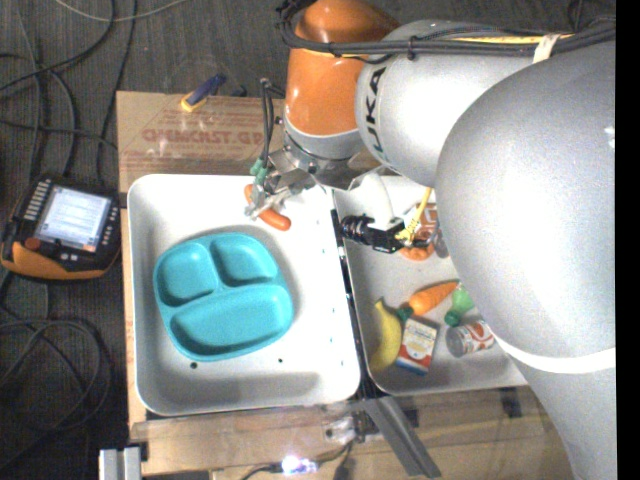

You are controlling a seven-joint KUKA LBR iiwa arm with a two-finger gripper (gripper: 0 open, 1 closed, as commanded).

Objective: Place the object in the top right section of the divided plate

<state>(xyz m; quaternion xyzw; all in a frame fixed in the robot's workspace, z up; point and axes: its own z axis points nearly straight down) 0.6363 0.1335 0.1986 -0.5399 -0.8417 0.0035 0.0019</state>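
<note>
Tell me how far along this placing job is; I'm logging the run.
Done: the gripper has an orange object at its tip, over the left bin. In hand: carrying it toward the blue divided plate. Left: setting it in the top right section, which holds nothing yet.

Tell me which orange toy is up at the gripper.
The small carrot-like piece in the left bin, at the gripper, just above the blue plate. The bigger carrot lies in the right bin.
</note>
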